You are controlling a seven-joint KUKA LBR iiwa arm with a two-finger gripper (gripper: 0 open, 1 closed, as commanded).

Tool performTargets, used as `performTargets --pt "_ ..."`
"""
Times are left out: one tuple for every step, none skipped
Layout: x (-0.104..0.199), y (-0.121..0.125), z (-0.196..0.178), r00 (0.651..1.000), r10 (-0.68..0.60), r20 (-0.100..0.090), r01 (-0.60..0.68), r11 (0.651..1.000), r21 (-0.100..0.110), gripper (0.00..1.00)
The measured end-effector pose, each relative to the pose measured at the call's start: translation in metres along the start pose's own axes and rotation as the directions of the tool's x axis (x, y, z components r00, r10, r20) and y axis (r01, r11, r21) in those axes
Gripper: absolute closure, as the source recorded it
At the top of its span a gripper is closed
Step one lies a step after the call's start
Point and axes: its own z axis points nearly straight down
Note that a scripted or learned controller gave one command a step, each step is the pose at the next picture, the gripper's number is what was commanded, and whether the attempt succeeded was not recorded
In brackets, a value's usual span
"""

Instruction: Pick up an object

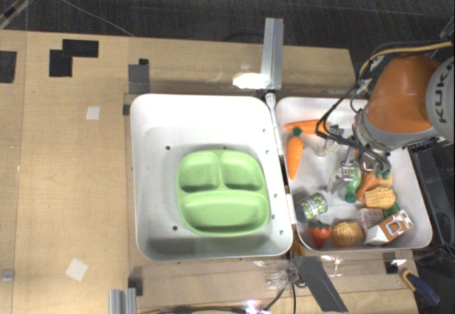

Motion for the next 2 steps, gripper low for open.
performTargets --pt "0.039 -0.007 -0.001 0.998 0.065 0.002 -0.065 0.998 0.001 0.0" --pt "0.085 0.037 -0.003 0.999 -0.034 0.006 0.034 0.999 0.002 0.0"
